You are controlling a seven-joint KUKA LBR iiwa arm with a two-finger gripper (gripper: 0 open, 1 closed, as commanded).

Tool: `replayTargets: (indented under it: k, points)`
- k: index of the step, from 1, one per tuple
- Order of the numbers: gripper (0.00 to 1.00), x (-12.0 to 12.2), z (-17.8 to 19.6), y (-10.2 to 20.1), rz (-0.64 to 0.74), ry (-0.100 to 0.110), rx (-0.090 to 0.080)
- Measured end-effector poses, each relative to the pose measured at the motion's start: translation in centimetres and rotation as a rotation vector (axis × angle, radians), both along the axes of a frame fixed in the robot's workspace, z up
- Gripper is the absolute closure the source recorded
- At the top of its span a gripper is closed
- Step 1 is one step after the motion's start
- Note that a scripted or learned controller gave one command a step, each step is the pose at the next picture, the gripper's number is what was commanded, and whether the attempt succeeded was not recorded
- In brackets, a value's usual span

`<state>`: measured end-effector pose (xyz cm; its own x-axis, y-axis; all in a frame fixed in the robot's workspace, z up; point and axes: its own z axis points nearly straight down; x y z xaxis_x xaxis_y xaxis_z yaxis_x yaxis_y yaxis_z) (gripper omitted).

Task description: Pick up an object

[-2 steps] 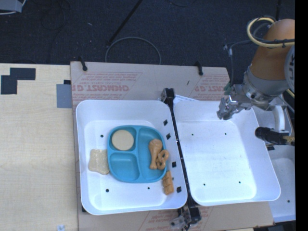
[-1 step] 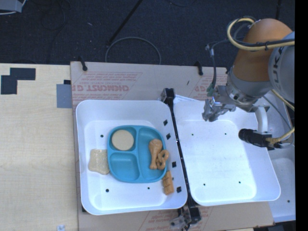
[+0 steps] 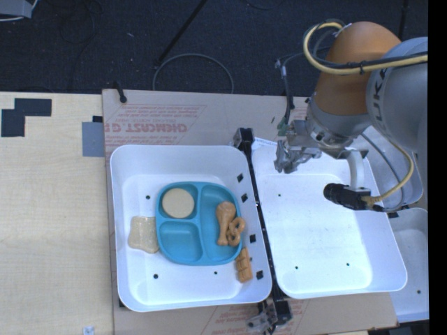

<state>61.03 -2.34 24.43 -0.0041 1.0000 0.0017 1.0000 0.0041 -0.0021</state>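
My gripper hangs over the far left corner of the right bin, with nothing visible in it. All the objects lie in the left bin. A blue divided tray there holds a round tan biscuit and a brown twisted pretzel-like piece. A pale slice of toast rests just left of the tray. A small brown ridged piece lies at the tray's front right corner, near the divider between the bins.
A black divider with clips runs between the two bins. A black cylindrical part on a cable sticks out over the right bin, right of the gripper. Cardboard lies under both bins.
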Motion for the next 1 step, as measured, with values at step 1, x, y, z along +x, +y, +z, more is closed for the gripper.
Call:
replayTargets:
  k: [1]
  points:
    - [1.00, -0.04, 0.23, 4.78, 0.000, 0.000, -0.001]
